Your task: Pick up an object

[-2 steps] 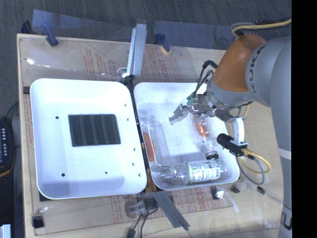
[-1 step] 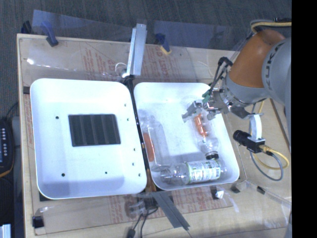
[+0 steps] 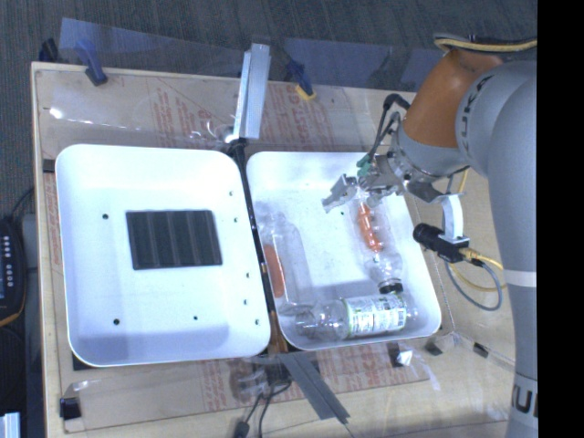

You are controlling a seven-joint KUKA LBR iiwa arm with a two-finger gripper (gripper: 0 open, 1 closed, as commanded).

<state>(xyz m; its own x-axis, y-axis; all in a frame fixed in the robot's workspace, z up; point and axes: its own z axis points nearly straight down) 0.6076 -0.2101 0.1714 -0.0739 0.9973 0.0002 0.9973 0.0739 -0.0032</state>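
Two shallow white bins sit side by side on the counter (image 3: 137, 99), which is covered with clear sheeting held by blue clips (image 3: 94, 71) along its far edge. The left bin (image 3: 91, 181) carries a dark ribbed rectangular panel (image 3: 173, 239) near its middle, with a few small dark dots on the white floor around it. The right bin (image 3: 301, 176) holds three clear plastic bottles. The first bottle (image 3: 278, 258), with an orange strip along it, lies lengthwise against the bin's left wall, next to the divide between the bins. The second bottle (image 3: 376, 245), with orange contents or label in its upper part and a dark cap at its near end, lies lengthwise toward the right wall. The third bottle (image 3: 358, 318), bearing a printed label, lies crosswise along the near wall, its right end just beside the dark cap of the second. The grey arm (image 3: 497, 108), with its orange band (image 3: 444, 94), reaches in from the right over the far right corner of the right bin. The hand (image 3: 351, 190) is positioned low over the far part of that bin, directly above or at the far end of the second bottle; whether it touches the bottle cannot be determined. Whether the hand is wide or narrow cannot be told, as its tips merge with the bin's bright floor. Nothing is visibly held.
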